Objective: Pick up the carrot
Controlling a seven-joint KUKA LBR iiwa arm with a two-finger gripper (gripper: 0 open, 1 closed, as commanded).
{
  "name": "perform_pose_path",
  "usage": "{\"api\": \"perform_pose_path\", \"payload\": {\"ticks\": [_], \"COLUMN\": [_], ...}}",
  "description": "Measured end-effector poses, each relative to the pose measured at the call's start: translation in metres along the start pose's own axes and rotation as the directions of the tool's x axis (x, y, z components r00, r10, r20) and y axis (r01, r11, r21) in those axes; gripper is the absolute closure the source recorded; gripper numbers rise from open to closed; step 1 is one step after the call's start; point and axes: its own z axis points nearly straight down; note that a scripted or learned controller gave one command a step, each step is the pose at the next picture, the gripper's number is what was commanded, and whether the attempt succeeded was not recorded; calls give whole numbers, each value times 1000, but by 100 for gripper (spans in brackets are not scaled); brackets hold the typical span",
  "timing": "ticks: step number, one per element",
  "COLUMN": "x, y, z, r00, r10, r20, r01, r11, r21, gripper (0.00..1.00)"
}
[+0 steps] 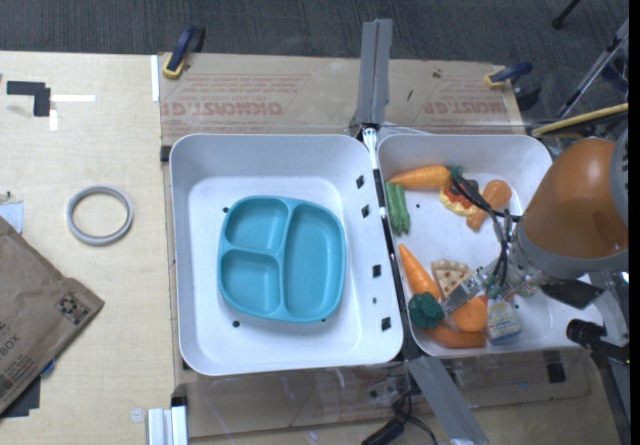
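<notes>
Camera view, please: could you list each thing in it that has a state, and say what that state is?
Gripper: low in the right bin, above the toy food; open or shut cannot be told.
Carrot: lying flat at the bin's far end, apart from the gripper.
Second carrot: lying flat, slanted, near the bin's left wall.
Blue plate: flat in the left bin, nothing on it.
Tape roll: flat on the bench.

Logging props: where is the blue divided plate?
The blue divided plate lies in the middle of the left white bin, apart from the toy food.
</notes>
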Motion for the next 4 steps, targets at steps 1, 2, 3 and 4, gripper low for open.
{"api": "perform_pose_path", "payload": {"ticks": [1,2,3,4], "x": [-1,83,83,49], "y": [0,84,84,36], "z": [-7,-99,-99,-99], "r00": [1000,974,974,988], "r10": [4,228,227,153], "r20": [1,2,2,1], "r01": [-4,-228,-227,-153], "r11": [1000,974,974,988], "r21": [-1,1,1,2], "gripper": [100,100,0,0]}}
